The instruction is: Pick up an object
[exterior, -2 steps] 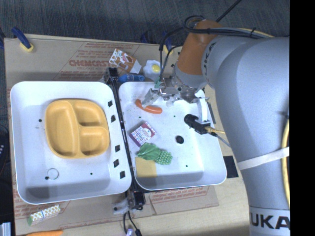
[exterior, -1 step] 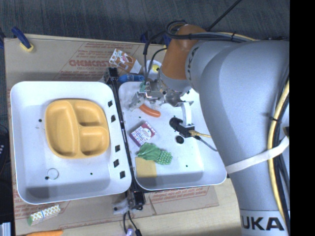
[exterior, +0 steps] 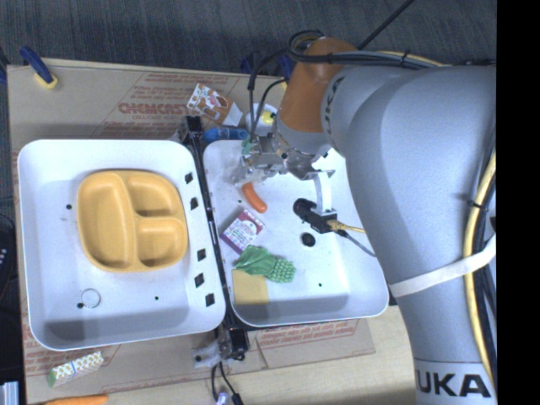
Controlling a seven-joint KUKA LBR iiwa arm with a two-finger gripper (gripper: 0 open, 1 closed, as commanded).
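Arm (exterior: 405,184) bent over rt bin (exterior: 337,268), hand (exterior: 257,160) low nr orange piece (exterior: 254,197).

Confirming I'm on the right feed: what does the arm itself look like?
A bulky, rounded grey arm with an orange band above the wrist, a metallic gripper, black cables looping over it, a white strap round it, and white "UKA" lettering.

Both bins are white, the left bin (exterior: 42,184) and the right bin (exterior: 337,287). The left one carries a mustard-yellow divided tray (exterior: 131,219). In the right are an orange sausage-shaped piece (exterior: 254,197), a purple packet (exterior: 243,230) with pale print, a bright green knobbly toy (exterior: 266,265) and a tan block (exterior: 251,288). The arm (exterior: 405,192) is grey with an orange band (exterior: 308,91). Brown cardboard (exterior: 110,99) with red lettering covers the worktop.
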